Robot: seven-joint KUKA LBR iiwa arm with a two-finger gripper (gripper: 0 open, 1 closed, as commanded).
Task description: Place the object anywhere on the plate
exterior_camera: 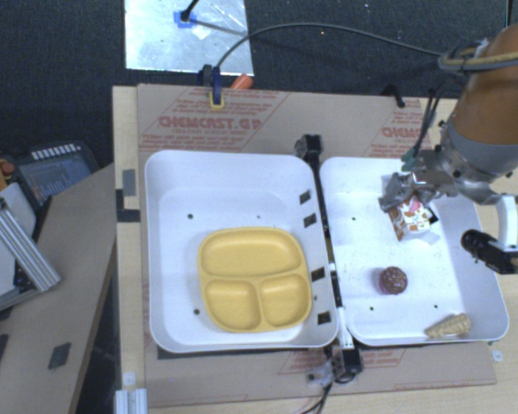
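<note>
A yellow plate (254,278) with three compartments lies in the left bin (173,231). In the right bin (354,231), a small white and red carton (412,220) hangs tilted just under my gripper (405,196). The gripper is shut on the carton's top edge. The carton's upper part is hidden behind the fingers (392,193). The gripper and carton are over the upper middle of the right bin, well to the right of the plate.
A brown ball (393,280) rests in the right bin below the carton. A tan cone-shaped piece (449,324) lies near that bin's front right corner. A black divider (321,231) runs between the bins. The grey and orange arm (496,102) overhangs the right bin's far side.
</note>
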